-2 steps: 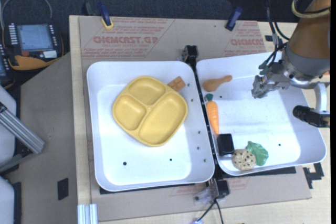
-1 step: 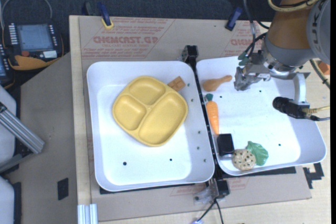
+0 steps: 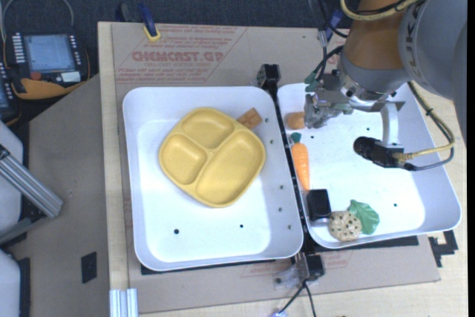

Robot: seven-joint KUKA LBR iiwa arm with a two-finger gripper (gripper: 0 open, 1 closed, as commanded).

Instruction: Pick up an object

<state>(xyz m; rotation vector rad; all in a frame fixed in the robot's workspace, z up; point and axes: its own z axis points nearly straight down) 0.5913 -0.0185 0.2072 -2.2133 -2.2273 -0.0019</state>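
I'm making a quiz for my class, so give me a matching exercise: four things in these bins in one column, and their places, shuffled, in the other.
Things:
1. yellow plastic divided plate
2. orange toy carrot
3. round speckled cookie
4. small black block

Places:
A. right bin, along its left wall, below the pincer
B. right bin, near the front edge, touching a green leafy toy
C. middle of the left bin
D. right bin, just in front of the carrot's tip

Pairs: 1-C, 2-A, 3-B, 4-D

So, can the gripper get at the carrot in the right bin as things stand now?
Probably yes. The carrot lies uncovered along the right bin's left wall, just below the gripper. That wall is close beside it, which could hinder a grasp.
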